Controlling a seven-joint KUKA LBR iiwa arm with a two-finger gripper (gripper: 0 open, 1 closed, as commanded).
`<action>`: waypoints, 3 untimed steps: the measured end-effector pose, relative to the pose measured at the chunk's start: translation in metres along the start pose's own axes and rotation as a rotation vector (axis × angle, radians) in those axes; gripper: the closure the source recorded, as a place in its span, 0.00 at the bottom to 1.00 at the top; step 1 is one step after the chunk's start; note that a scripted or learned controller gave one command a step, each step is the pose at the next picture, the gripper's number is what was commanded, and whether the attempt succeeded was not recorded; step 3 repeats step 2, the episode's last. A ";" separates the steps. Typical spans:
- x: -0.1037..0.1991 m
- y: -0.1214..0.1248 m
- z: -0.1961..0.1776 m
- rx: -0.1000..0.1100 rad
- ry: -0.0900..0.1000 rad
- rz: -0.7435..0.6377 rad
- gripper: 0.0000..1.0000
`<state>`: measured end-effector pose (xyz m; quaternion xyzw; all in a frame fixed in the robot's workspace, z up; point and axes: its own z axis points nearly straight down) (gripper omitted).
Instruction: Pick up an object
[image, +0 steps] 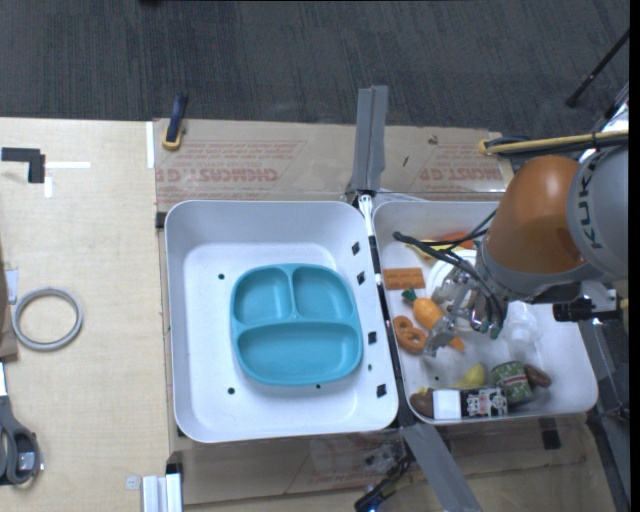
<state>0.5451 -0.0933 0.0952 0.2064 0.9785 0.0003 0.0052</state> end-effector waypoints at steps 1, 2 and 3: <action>-0.002 0.000 -0.008 0.001 -0.005 -0.002 1.00; -0.007 0.010 -0.123 0.005 0.011 0.097 1.00; -0.007 0.010 -0.123 0.005 0.011 0.097 1.00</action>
